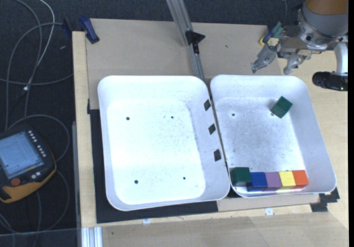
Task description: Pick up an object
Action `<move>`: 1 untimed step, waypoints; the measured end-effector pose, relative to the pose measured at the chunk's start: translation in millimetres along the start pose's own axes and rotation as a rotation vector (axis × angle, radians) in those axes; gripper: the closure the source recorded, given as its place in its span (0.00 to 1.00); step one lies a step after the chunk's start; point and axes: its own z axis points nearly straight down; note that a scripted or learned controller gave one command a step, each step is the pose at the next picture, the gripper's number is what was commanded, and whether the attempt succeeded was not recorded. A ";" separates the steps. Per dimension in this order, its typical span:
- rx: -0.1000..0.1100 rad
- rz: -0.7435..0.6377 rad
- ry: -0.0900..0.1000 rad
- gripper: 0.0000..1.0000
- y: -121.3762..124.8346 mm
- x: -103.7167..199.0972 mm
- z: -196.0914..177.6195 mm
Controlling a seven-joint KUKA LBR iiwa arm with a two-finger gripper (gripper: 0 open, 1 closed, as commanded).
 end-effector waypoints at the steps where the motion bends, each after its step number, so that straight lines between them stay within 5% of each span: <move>1: 0.007 0.010 -0.001 0.00 -68.7 -73.4 53.9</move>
